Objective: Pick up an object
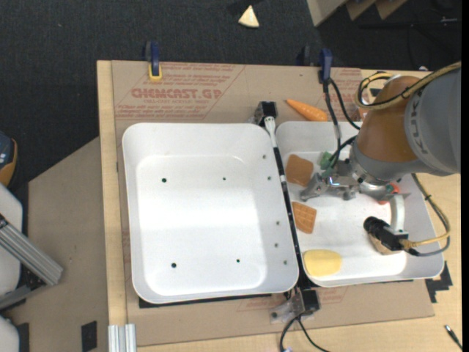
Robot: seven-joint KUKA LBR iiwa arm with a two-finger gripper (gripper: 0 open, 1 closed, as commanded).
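Yellow lump lies at the near edge of the right bin, close to its near left corner. Orange wedge is next back, flat on the bin floor beside the left wall and apart from the lump. Gripper sits low over the middle of the right bin, just right of the wedge and just short of a brown disc. Whether it is released or clenched cannot be told from this angle, nor whether it touches either piece. The grey arm, with its orange band, covers the right half of that bin. A small red scrap shows at the arm's edge, too small to identify. Beyond the gripper a green thing is partly hidden, near the disc. Left bin is alongside, wall to wall with the right bin, with four small dark dots on its floor. Past the far rim of the right bin, an orange carrot shape lies on the tan board, outside both bins. Two blue clamps grip the board's far edge. Furthest back, a pale yellow triangle lies on the dark floor.
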